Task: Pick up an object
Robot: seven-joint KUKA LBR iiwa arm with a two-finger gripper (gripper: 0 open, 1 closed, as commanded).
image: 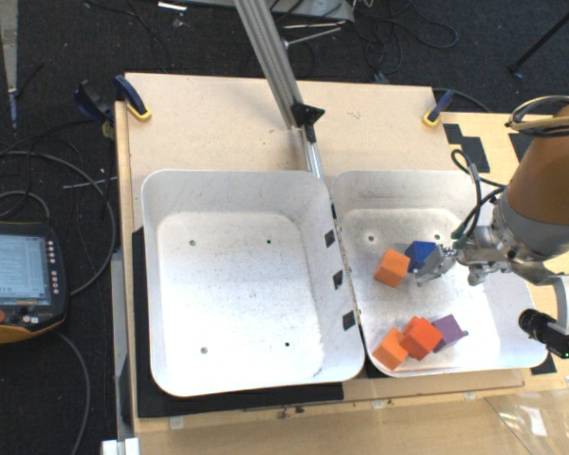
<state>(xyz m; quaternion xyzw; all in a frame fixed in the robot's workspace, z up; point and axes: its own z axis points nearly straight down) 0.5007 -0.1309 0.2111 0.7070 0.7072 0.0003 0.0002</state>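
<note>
From my seat I see the arm (541, 197) reaching in from the right, low over the right bin (360, 192), with the gripper (436, 263) down at the blue block (421, 253). The tip sits right against that block, touching it or very nearly, but the metal and the block blur together at this slant, so I cannot tell whether the claw is released, clenched or grasping the block.

The blue block lies in the middle of the right bin, on the floor as far as I can judge, with an orange block (392, 267) just beside it on the left. Nearer the front edge of the same bin there is a small cluster: an orange block (391, 349) at the left, a red-orange block (422, 336) touching it, and a purple block (449, 329) pressed against that one on the right. The left bin (161, 197) is not involved.

I judge the task to be at the grasp itself: the approach looks done, the blue block seems to be the chosen piece, and nothing is lifted yet. What is left is to secure a grip and raise the block clear of the bin. The orange neighbour sits close enough that it could get nudged
</note>
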